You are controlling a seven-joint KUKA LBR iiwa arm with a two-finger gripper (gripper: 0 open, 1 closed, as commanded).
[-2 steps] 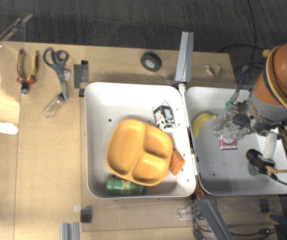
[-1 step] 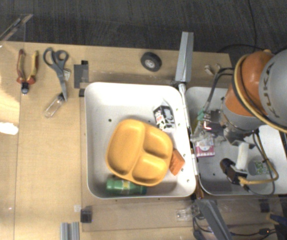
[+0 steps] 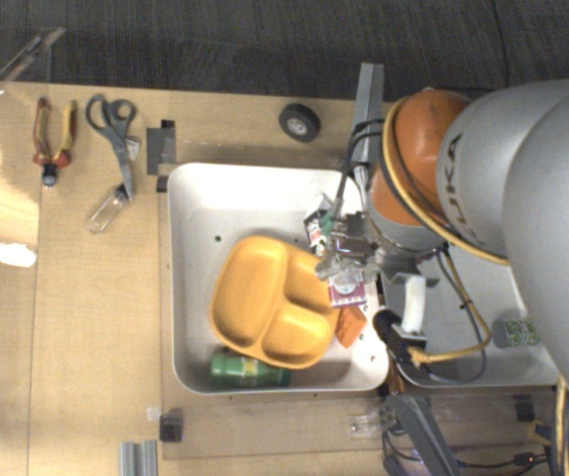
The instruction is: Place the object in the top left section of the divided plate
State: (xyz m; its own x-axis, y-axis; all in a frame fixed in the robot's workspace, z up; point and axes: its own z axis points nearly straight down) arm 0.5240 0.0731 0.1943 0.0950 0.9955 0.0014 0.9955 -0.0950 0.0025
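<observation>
At the right rim of the left bin (image 3: pixel 190 296), you find the pincer (image 3: pixel 342 256) hanging low beside the yellow divided plate (image 3: pixel 270 300), its metal parts tangled with cables and small packets, so you cannot tell how far it stands open or whether it has hold of anything. Just beneath it lies a small pink-and-white packet (image 3: pixel 345 291), and below that an orange wedge-shaped object (image 3: pixel 350 327) touching the plate's right edge, tilted, its long axis running from upper right to lower left. A dark printed packet (image 3: pixel 317 228) sits just above the pincer. The plate is smooth, glossy plastic with rounded lobes, resting aslant in the bin. A green can (image 3: pixel 248 369) lies on its side along the bin's lower wall, partly tucked under the plate, long axis left to right. Outward on the wooden counter (image 3: pixel 66 345) you see scissors (image 3: pixel 116 132), red-handled pliers (image 3: pixel 52 137) and a dark roll of tape (image 3: pixel 299 121). The grey arm (image 3: pixel 522 186) with its orange band (image 3: pixel 418 157) covers the right bin.
</observation>
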